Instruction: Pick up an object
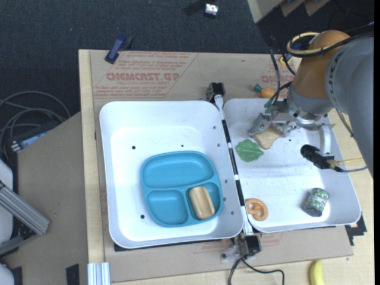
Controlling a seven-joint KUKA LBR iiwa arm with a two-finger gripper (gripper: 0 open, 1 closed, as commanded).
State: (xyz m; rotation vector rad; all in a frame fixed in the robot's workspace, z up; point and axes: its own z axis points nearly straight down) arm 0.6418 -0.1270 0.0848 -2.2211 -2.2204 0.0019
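In the right-hand white bin [332, 215], near its far wall, the grey arm [350, 70] with its orange band comes down from the right, and its gripper [274, 125] sits low over the bin floor; whether its jaws are spread or pressed together cannot be told from this slant. A pale tan, flat, irregular piece [267, 138] lies directly beneath the gripper, touching or nearly touching it, with a green leaf-shaped item [249, 151] just beside it toward the bins' divider. The left bin [119, 135] holds a blue compartment tray [172, 174] with a tan bread-like roll [202, 202] in its near right section. Along the right bin's near edge sit a pretzel [256, 209] and a small green-patterned can [316, 201].
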